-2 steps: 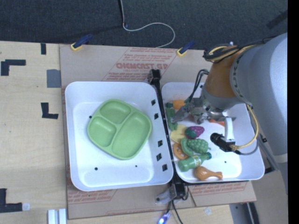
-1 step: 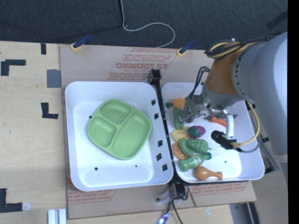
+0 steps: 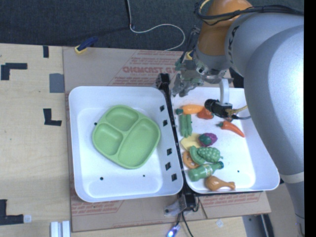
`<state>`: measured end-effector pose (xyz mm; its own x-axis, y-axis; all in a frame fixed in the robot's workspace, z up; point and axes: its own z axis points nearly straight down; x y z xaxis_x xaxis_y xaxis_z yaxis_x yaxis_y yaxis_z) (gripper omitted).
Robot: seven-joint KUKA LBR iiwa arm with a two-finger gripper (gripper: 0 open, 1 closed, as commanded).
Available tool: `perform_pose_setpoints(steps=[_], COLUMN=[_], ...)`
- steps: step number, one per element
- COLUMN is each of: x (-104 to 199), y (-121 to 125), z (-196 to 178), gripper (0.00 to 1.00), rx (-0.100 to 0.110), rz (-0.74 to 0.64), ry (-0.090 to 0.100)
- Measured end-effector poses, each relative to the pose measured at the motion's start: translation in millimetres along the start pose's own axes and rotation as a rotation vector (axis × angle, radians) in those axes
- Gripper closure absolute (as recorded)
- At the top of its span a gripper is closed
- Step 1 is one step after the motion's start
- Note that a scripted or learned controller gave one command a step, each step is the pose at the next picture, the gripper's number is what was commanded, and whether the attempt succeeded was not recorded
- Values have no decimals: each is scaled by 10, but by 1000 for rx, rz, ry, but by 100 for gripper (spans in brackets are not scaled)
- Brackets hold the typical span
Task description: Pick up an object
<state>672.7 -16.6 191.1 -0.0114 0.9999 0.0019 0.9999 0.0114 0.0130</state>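
Toward the right bin's [image 3: 256,174] left side, toy foods are lying clustered: a green cucumber [image 3: 185,124], purple eggplant [image 3: 208,139], green grapes [image 3: 208,154], a chicken drumstick [image 3: 219,184], a carrot [image 3: 192,109] and an orange pepper [image 3: 231,127]. Above the bin's upper left corner the gripper [image 3: 182,84] is hanging, gripping nothing; how wide it stands I cannot tell. Beside it, the left bin [image 3: 84,181] is holding a green divided plate [image 3: 126,136].

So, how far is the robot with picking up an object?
Nothing looks picked yet: the toy foods, such as the carrot and the drumstick, lie in the right bin. The gripper is at that bin's far left corner, above the toys. I see nothing in it. Grasping and lifting are left.
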Motion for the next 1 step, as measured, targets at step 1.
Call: perform_pose_setpoints(steps=[1], x=[243], y=[-43], z=[14], gripper=[100], rx=[14], rz=[8], ry=[-2])
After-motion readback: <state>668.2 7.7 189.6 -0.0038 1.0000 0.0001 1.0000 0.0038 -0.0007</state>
